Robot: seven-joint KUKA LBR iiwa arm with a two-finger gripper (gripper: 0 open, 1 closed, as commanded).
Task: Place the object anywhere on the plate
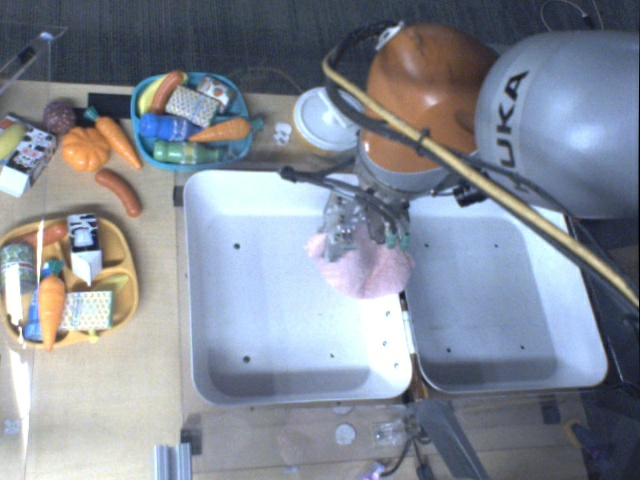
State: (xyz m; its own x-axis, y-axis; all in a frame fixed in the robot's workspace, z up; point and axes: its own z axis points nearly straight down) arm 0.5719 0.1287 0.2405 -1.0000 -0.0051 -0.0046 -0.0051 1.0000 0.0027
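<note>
Over the left bin: pincer (366, 230), its state I cannot tell.
Pink plate (365, 268): just under the pincer, at the left bin's (250, 308) right wall, beside the right bin (500, 308).

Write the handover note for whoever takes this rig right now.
End effector: low over the right side of the left bin, directly above the pink plate; finger state cannot be read.
Plate: lies at the left bin's right edge, partly under the end effector.
Object: none identifiable at the end effector or on the plate's visible part.
Done: nothing confirmed.
Left: confirm a grasp, then place the object on the plate.
</note>
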